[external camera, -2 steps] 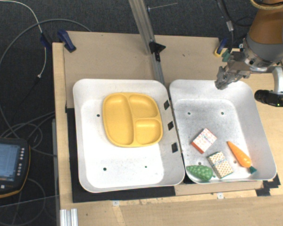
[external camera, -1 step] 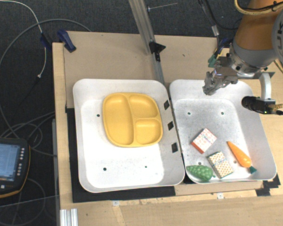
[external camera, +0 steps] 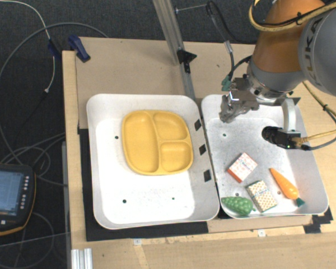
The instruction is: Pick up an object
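The gripper (external camera: 228, 114) hangs over the far left part of the right bin (external camera: 224, 150), fingers pointing down with nothing seen between them. Toward that bin's near end lie a small red and white box (external camera: 242, 167), a patterned tan box (external camera: 262, 195), an orange carrot (external camera: 285, 185) and a green leafy toy (external camera: 237, 205). All of these sit well in front of the gripper, apart from it. A yellow divided plate (external camera: 157, 141) rests in the left bin (external camera: 106, 167).
A black cylindrical fitting (external camera: 275, 135) on the arm juts over the right bin's far right side. A metal post (external camera: 169, 24) rises behind the bins. A blue clamp (external camera: 78, 48) sits at the bench's far left corner, a handheld screen (external camera: 8, 198) off the bench to the left.
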Robot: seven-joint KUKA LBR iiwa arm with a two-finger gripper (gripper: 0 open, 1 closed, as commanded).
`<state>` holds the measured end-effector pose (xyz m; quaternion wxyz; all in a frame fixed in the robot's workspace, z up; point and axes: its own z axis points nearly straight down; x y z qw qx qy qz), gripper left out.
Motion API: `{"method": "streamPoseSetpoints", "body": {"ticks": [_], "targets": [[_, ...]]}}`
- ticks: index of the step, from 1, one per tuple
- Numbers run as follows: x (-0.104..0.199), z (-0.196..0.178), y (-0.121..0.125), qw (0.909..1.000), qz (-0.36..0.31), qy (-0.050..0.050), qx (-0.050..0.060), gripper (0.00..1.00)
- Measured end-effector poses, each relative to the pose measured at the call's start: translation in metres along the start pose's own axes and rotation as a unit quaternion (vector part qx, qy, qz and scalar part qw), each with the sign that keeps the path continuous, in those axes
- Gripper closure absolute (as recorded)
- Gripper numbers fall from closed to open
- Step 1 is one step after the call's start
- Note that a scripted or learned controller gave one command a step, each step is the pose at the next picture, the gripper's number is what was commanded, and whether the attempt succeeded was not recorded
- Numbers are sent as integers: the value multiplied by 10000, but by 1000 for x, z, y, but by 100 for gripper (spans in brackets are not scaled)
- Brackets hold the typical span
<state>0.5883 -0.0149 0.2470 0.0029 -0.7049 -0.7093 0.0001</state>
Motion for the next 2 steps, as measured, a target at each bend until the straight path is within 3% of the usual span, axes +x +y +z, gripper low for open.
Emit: {"method": "streamPoseSetpoints", "body": {"ticks": [2], "targets": [[107, 2, -34, 10000, -2, -2, 0, 100]]}}
